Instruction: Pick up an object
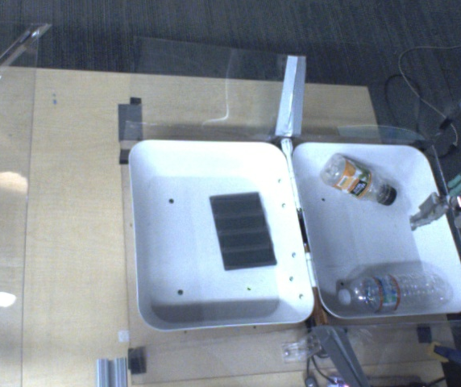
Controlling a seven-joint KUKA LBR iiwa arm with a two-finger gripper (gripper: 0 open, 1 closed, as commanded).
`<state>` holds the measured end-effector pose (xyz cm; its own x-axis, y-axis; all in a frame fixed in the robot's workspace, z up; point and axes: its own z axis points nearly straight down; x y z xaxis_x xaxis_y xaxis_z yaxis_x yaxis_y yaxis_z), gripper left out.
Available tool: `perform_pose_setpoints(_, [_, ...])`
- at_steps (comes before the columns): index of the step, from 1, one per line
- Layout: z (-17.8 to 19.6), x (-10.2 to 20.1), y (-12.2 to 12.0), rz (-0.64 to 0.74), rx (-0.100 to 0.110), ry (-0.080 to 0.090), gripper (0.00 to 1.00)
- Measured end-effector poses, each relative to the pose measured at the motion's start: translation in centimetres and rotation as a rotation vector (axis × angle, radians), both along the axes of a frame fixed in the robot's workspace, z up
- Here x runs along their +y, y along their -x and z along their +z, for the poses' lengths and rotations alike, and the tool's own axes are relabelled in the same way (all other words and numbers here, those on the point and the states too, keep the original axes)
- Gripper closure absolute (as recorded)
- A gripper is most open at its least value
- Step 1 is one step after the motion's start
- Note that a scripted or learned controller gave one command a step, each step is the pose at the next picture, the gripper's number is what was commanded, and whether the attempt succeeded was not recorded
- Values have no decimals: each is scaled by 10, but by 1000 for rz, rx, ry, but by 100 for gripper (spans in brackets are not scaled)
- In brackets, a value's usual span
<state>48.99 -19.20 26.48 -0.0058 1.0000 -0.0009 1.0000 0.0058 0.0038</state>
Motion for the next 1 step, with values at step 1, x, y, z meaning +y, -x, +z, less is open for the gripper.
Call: perform_pose_setpoints(1, [-108,15,-146,-31,0,-1,0])
